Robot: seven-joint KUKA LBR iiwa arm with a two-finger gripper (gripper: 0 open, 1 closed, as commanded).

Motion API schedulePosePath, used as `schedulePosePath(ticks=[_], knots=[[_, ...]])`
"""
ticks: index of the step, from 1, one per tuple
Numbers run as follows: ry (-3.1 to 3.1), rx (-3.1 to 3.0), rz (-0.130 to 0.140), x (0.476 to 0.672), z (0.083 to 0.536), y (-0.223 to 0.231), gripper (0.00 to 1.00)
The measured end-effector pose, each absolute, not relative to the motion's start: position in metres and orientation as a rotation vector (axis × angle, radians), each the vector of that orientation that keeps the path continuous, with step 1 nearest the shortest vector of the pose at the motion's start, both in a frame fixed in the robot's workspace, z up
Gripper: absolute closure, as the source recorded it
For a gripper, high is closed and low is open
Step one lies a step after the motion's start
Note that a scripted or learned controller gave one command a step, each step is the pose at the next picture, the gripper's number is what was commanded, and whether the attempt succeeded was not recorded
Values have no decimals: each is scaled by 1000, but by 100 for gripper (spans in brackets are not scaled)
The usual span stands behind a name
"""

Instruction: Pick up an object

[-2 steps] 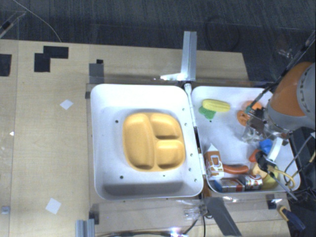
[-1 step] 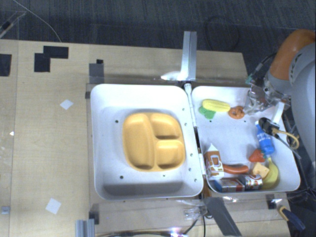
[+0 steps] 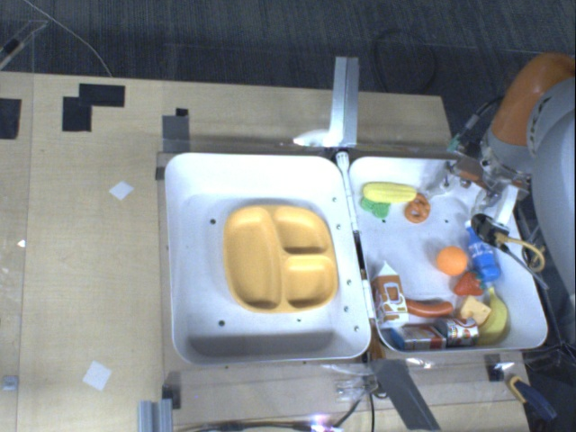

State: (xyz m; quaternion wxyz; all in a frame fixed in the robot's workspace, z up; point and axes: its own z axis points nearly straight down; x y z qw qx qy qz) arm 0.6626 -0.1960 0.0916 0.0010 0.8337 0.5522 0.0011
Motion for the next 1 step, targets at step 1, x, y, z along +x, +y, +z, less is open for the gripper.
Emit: schedulePosePath(ticks=[1], knots=[[1841, 2535, 10, 589, 181, -193, 0]])
